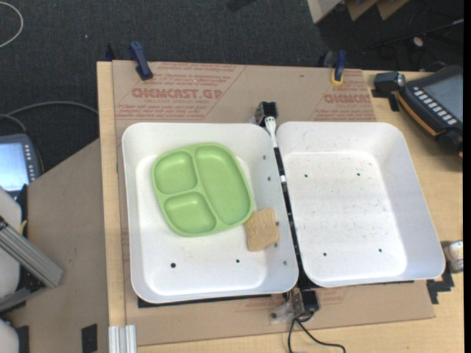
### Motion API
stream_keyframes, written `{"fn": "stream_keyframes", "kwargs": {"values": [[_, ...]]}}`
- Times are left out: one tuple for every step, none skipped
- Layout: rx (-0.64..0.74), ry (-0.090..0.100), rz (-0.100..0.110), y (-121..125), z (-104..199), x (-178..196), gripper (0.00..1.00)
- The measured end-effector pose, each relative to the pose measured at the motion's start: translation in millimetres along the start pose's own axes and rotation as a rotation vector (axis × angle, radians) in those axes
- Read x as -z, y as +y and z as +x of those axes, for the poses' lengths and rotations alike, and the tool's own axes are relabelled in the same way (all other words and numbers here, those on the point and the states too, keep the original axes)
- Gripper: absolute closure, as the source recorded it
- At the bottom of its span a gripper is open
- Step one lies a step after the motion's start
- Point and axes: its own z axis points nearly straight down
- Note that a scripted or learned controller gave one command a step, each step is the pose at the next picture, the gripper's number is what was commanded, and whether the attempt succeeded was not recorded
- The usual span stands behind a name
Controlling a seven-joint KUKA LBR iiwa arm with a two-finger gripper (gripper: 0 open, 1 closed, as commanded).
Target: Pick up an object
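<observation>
green divided plate [202, 190] sits in left bin [143, 271], three compartments up; tan sponge-like square [261, 229] just beside plate's lower-right edge, touching or nearly; right bin [412, 190] next to it on the desk [221, 87]; blue clamp [140, 59] at desk's back edge

**Readable markings**

Brown board [221, 87] under the bins: red print "CHEMCAST GP" at upper left, repeated above in small lettering too fine to read; partly readable "CHEMC…" at upper right, cut off by the right bin [412, 197].
</observation>
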Motion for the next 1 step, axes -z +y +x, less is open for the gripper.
{"fn": "stream_keyframes", "kwargs": {"values": [[0.0, 0.001, 0.006, -20.6, 27.5, -100.0, 1.0]]}}
